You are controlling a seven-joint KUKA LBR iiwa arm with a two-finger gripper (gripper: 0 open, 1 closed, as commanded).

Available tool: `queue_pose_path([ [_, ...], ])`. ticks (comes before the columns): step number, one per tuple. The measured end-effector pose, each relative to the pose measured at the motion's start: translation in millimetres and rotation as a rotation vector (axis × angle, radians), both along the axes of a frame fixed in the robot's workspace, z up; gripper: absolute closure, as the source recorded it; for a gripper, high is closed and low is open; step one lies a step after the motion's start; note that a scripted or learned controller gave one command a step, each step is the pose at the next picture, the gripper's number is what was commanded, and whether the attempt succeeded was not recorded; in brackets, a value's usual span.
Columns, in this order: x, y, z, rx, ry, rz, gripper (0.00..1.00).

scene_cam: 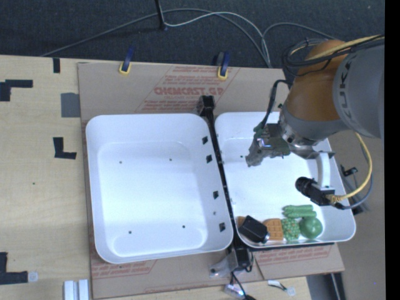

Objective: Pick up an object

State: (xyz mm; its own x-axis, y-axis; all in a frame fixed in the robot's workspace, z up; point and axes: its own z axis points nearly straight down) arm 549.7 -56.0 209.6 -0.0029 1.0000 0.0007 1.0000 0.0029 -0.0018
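The arm (325, 92) reaches in from the right and its gripper (257, 155) hangs over the upper part of the right bin (250, 127), near the divider between the two bins. Its fingers look slightly spread and nothing is between them, though the view is too small to be sure. The objects lie together along the near wall of the right bin, well apart from the gripper: a black object (254, 229), an orange block (273, 229), and green pieces (301, 222) just beside it. The left bin (100, 136) stands beside.
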Motion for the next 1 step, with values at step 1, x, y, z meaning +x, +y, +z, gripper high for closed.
queue_pose_path([
  [1,-30.1,54.3,-7.7,0.000,0.000,0.001,1.00],
])
